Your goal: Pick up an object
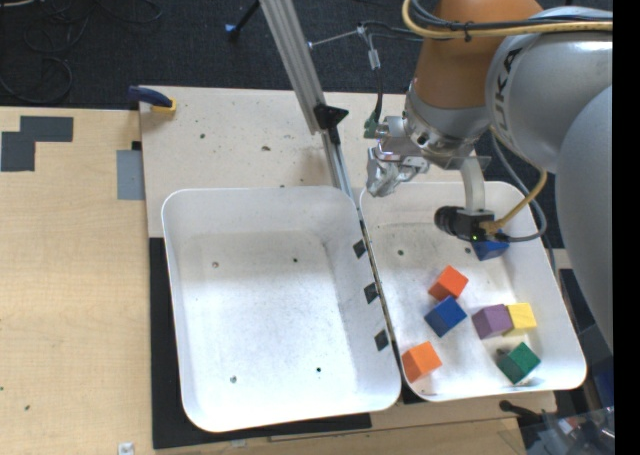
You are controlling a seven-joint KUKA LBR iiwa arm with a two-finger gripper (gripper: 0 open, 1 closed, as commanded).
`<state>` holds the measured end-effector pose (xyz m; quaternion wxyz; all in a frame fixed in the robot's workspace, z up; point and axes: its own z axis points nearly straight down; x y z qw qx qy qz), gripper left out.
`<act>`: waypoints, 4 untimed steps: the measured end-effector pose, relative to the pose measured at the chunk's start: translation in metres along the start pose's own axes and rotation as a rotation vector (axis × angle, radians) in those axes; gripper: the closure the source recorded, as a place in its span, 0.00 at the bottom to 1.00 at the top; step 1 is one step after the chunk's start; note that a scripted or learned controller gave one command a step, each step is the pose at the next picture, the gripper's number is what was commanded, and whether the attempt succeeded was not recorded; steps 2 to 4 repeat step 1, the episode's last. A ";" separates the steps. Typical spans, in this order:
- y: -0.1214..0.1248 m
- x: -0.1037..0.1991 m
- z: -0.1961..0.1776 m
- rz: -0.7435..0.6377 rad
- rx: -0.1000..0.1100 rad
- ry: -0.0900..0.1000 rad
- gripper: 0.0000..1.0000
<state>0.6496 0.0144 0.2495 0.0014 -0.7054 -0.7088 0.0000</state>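
Observation:
The right bin (400,243) holds several coloured cubes in its near half: an orange cube (449,283), a blue cube (446,316), a purple cube (491,321), a yellow cube (521,317), a green cube (519,361) and a second orange cube (422,359). My gripper (384,180) hangs over the far left corner of that bin, well away from the cubes and close to the divider between the bins. Nothing shows under it or in it.
The left bin (200,243) lies beside the right one. A slanted aluminium bar (300,73) runs down to the bins' shared wall, just left of the gripper. A black part with a blue piece (488,248) hangs at the right bin's far right.

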 end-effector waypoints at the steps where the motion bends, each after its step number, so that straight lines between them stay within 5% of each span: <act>1: 0.002 0.052 -0.001 0.001 0.000 0.000 1.00; 4: 0.002 0.052 -0.001 0.001 0.000 0.000 1.00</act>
